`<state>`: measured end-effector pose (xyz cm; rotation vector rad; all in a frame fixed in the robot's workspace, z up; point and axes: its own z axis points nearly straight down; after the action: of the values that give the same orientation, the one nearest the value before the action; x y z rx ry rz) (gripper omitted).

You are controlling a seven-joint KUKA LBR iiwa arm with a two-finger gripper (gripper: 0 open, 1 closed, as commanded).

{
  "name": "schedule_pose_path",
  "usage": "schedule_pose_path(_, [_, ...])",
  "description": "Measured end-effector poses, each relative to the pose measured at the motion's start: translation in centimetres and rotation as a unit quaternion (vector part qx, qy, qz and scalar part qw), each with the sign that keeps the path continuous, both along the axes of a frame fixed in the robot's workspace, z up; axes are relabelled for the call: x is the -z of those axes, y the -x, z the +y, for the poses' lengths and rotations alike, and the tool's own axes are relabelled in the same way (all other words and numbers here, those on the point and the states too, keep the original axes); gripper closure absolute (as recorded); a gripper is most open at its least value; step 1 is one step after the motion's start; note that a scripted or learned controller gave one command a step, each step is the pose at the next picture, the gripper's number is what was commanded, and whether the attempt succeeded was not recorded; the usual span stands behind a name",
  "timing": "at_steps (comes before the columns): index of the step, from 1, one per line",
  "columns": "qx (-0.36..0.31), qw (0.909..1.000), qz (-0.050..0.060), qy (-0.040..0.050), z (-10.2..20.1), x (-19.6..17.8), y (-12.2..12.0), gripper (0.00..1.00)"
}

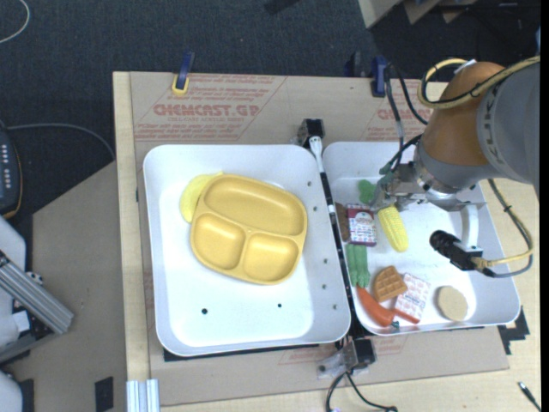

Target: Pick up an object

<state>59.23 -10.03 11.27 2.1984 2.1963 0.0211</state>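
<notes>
Currently the arm is reaching in from the right and hanging over the far part of the right bin (497, 312), with the jaws (396, 189) sitting just above a yellow toy corn cob (394, 228); whether they are spread or pressed together I cannot tell, since the wrist is hiding them. Nothing is visibly pinched, so the pick is probably not yet made. The likeliest target is lying right there: the corn, smooth, rounded and tapering, beside a green piece (367, 190) at the far end. Such a slick, curved plastic shape is liable to be squeezing out sideways if the jaws are closing off-centre. Crowding is the other risk: a small dark-red packet (360, 227) is lying just left of the corn, a green strip (357, 265) nearer, then a waffle-patterned brown piece (388, 281), an orange carrot-like toy (375, 308), a flat printed wrapper (414, 293) and a pale round biscuit (452, 302). A descent slightly off could be catching two things or pushing one against the bin's wall. The flat wrapper and packet are offering little to grip. In the left bin (171, 307), a glossy yellow divided tray (247, 228) is sitting upside-up over a yellow plate (192, 197), well apart from the jaws. Both bins are resting on the cardboard-covered tabletop (137, 127).
</notes>
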Motion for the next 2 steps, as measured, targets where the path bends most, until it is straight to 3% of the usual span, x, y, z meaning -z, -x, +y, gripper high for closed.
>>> schedule_pose_path(1, [-0.001, 0.9999, 0.014, -0.0066, 0.0, -6.4, 0.2, 1.00])
schedule_pose_path(2, [-0.001, 0.9999, 0.014, -0.0064, 0.0, -11.5, 0.1, 1.00])
